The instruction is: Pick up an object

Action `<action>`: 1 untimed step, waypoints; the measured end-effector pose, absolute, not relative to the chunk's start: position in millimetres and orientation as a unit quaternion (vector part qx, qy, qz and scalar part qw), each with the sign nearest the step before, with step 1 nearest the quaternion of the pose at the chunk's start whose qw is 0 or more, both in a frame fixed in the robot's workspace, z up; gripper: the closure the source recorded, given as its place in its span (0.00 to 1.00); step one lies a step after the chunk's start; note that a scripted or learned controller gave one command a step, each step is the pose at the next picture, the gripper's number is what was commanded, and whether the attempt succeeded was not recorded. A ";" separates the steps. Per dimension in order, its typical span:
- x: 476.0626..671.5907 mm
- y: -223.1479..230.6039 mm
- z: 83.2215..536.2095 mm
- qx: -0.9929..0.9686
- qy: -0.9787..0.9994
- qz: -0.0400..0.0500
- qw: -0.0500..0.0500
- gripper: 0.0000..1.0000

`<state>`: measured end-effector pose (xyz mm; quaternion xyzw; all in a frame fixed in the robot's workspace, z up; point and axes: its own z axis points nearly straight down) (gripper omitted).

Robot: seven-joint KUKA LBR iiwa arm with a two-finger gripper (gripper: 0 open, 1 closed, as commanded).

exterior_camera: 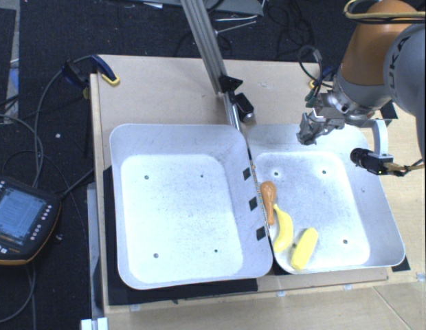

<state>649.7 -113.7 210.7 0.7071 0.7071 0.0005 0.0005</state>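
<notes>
Desk (172, 88) of pale wood carries two shallow white plastic bins side by side, as we see from the fixed camera above. We find the left white bin (130, 143) showing only its speckled floor. We find the right white bin (378, 218) holding three things, all gathered near its left wall and front edge: a small orange carrot-shaped toy (268, 196) lying lengthwise close to the divide between the bins, a curved yellow banana (284, 230) touching the carrot's lower end, and a stubby yellow block-like piece (304, 247) just beside the banana, near the front rim.

We see the grey arm with its orange band (371, 36) reaching in from the right, its dark hand (311, 133) hanging over the far rim of the right bin, well apart from the three objects. We see nothing between its fingers, but we cannot tell whether they are spread or closed, since the hand is small and dark here.

We also note a slanted metal pole (207, 36) crossing the desk toward the bins' divide, and a handheld control pendant (20, 218) with a screen on the dark floor at left
</notes>
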 end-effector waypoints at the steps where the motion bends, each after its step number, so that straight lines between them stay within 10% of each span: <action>1: 634.8 -59.2 207.3 0.706 0.709 0.001 0.000 1.00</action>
